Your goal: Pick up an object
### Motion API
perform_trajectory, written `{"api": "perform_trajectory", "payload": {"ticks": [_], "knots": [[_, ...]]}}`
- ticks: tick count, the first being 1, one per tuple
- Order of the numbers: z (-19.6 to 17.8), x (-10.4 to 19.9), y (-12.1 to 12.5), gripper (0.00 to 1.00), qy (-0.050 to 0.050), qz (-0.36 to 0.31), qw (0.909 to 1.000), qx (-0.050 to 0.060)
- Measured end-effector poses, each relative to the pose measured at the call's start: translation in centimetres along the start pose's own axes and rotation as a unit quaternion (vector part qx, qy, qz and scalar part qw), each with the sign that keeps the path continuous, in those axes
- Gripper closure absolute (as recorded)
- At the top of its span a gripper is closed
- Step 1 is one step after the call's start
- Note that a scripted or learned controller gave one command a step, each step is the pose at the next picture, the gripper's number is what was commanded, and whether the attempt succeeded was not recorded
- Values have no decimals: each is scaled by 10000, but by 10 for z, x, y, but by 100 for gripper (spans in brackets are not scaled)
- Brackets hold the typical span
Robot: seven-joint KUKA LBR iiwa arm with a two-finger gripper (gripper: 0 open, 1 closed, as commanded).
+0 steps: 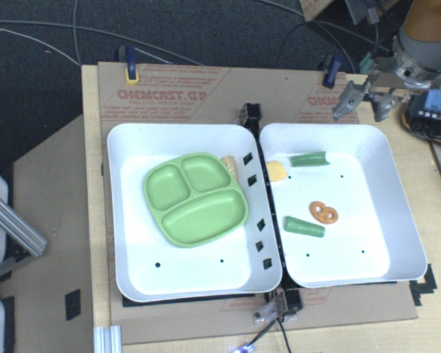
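Observation:
My gripper (365,101) hangs at the upper right, above the bench beyond the right bin's (375,197) far rim, open with nothing between its fingers. In the right bin lie a green stick (309,159) near the far side, a yellow piece (277,171) by the left wall, an orange pretzel (323,212) in the middle, and a second green stick (303,227) just below it. All of these lie well below and left of the gripper.
The left bin (132,219) holds a green divided plate (196,198) with a tan piece (229,169) at its far right edge. A black divider (259,197) with clips joins the two bins. Blue clamps (132,65) hold the cardboard base.

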State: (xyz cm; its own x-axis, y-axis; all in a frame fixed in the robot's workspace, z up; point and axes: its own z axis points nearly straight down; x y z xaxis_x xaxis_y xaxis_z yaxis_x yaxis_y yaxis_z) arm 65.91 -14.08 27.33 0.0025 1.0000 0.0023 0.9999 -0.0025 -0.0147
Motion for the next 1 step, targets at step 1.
{"api": "perform_trajectory", "payload": {"ticks": [1], "knots": [[-9,0,2,0,-11,-13,10000,-69]]}}
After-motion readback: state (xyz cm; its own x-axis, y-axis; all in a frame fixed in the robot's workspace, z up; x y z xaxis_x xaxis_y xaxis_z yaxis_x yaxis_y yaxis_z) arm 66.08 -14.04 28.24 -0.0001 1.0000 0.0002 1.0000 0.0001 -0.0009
